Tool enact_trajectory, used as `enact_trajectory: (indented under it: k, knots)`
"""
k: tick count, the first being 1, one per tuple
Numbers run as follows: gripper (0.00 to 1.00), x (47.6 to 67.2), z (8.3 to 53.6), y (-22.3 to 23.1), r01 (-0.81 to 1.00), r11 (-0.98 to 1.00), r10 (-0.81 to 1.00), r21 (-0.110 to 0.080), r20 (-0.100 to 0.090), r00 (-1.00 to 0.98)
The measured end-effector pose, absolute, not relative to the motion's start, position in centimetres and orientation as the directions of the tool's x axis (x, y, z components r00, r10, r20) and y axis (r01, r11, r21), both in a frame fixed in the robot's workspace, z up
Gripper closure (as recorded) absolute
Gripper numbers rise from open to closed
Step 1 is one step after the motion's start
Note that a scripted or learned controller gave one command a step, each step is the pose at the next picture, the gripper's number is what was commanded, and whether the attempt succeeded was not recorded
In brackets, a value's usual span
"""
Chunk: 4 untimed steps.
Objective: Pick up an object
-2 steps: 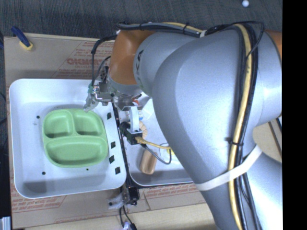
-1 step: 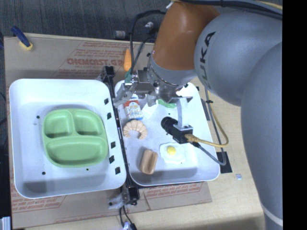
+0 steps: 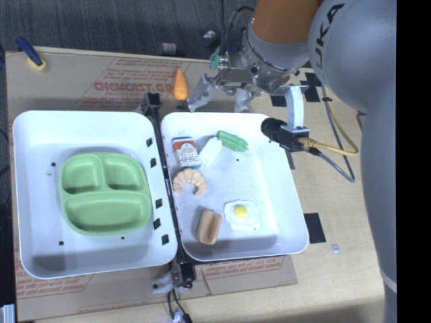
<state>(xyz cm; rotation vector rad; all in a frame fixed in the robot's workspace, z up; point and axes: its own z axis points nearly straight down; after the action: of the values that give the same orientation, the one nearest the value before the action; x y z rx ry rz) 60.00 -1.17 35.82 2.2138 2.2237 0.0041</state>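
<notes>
Arm [image 3: 337, 39] enters from the right, over the right bin's [image 3: 286, 200] back rim. Left bin [image 3: 27, 180] holds a green divided plate [image 3: 104, 192]. Gripper [image 3: 219, 98] hangs above the back rim, fingers spread, nothing between them. Below it in the right bin: croissant [image 3: 190, 180], hot dog bun [image 3: 208, 226], fried egg [image 3: 241, 214], small carton [image 3: 186, 153], green piece [image 3: 232, 140]. Bare floor along the right wall. Carrot [image 3: 180, 85] lies outside, just left of the gripper.
</notes>
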Motion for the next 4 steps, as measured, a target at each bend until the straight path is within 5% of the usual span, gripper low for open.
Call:
enact_trajectory:
  k: [1,3,4]
  knots:
    - [1.0,60.1,36.9,-1.0,1.0,0.011,1.0,0.008,-0.001,-0.011]
    - [1.0,60.3,39.0,-0.9,1.0,0.024,1.0,0.02,-0.001,-0.024]
    - [1.0,65.0,31.3,7.6,1.0,0.008,1.0,-0.004,0.0,-0.008]
